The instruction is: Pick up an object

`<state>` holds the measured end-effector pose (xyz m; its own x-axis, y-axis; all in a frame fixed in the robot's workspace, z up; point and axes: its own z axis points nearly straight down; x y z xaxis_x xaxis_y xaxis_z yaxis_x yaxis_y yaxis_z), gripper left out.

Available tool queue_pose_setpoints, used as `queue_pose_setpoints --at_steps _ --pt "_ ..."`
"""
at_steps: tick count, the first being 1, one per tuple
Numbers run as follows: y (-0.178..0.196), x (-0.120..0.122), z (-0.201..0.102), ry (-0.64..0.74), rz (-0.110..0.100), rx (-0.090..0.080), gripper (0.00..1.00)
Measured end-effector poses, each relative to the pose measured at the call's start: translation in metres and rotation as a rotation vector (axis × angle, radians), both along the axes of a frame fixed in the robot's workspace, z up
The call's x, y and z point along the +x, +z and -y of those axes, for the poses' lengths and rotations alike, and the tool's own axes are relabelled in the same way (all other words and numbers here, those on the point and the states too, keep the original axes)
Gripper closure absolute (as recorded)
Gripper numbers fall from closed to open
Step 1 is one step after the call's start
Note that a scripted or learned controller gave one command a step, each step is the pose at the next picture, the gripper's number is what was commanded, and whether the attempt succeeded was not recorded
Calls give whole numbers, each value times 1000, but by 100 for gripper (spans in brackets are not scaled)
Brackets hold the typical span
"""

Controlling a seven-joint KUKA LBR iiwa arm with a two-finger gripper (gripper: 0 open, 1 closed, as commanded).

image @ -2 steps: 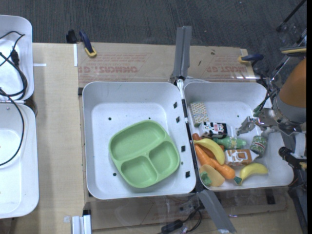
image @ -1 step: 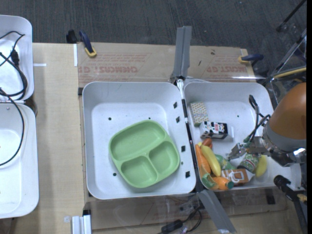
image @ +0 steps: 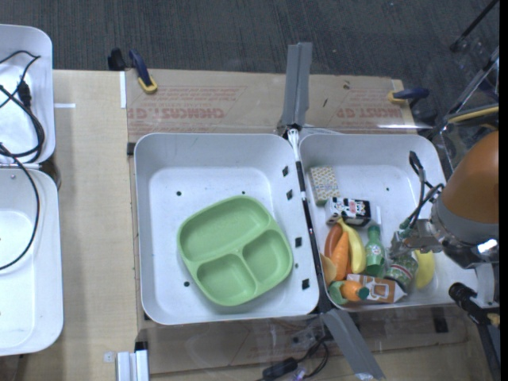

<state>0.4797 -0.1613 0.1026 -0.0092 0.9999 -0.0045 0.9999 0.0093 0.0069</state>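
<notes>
The right bin (image: pixel 381 159) holds a pile of small things at its near end. Among them are a yellow banana (image: pixel 354 246), an orange carrot-like piece (image: pixel 337 250), a green bottle (image: pixel 374 251), an orange juice carton (image: pixel 373 290), a green-labelled can (image: pixel 402 271) and a yellow piece (image: pixel 427 268). Farther back lie a black-and-white packet (image: pixel 349 208) and a pale dotted block (image: pixel 323 182). My gripper (image: pixel 413 240) hangs low at the bin's right side, just above the can and the yellow piece. The arm's orange band (image: pixel 479 182) covers the bin's right wall.
The left bin (image: pixel 159 213) holds a green divided plate (image: pixel 234 250). A grey divider post (image: pixel 298 82) rises between the bins at the back. White trays with black cables (image: pixel 20 125) sit at the far left. A blue clamp (image: pixel 141 71) grips the bench's back edge.
</notes>
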Motion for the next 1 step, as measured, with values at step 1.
queue_pose_setpoints --at_steps 1 --pt "0 0 0 0 -1 0 0"
